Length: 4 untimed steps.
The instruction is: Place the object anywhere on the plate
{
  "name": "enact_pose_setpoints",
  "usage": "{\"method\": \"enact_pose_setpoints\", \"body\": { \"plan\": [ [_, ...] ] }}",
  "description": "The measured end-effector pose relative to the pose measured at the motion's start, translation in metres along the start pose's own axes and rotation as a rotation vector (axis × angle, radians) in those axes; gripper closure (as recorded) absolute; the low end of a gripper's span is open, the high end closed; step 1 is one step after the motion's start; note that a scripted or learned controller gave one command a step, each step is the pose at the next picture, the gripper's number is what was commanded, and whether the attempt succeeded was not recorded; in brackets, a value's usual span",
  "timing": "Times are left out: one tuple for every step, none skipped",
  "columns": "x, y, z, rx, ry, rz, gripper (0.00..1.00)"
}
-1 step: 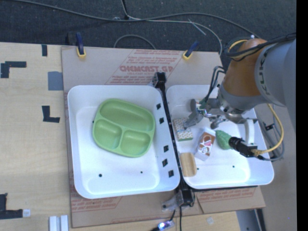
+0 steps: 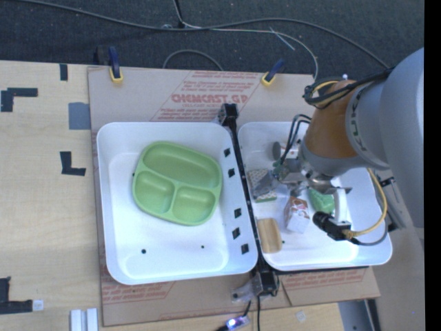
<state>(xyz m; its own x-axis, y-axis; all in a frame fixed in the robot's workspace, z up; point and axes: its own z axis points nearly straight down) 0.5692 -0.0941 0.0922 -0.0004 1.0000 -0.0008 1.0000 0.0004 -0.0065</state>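
Observation:
The green three-compartment plate (image 2: pixel 177 183) lies in the left white bin (image 2: pixel 117 254). The right bin (image 2: pixel 372 254) holds several small objects: a tan block (image 2: pixel 269 234), a red-and-white carton (image 2: pixel 298 216), a green item (image 2: pixel 321 201) and a grey speckled piece (image 2: pixel 260 181). My gripper (image 2: pixel 288 173) hangs low over the middle of the right bin, just right of the grey piece and above the carton. The wrist with its orange band (image 2: pixel 331 126) hides much of it from above. I see nothing held.
A black divider (image 2: pixel 238 185) runs between the two bins. Cables loop around the wrist, and a yellow cable (image 2: pixel 379 219) trails over the right bin. Clamps (image 2: pixel 115 71) hold the cardboard sheet at the back.

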Motion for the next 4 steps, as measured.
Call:
{"method": "enact_pose_setpoints", "body": {
  "plan": [
    [0.002, 0.001, -0.014, -0.003, 0.002, -0.002, 1.00],
    [0.000, -0.003, -0.057, -0.009, 0.001, -0.001, 1.00],
    [0.003, -0.011, -0.104, -0.010, 0.001, -0.001, 1.00],
    [0.006, -0.009, -0.147, -0.010, 0.001, -0.002, 1.00]
  ]
}}
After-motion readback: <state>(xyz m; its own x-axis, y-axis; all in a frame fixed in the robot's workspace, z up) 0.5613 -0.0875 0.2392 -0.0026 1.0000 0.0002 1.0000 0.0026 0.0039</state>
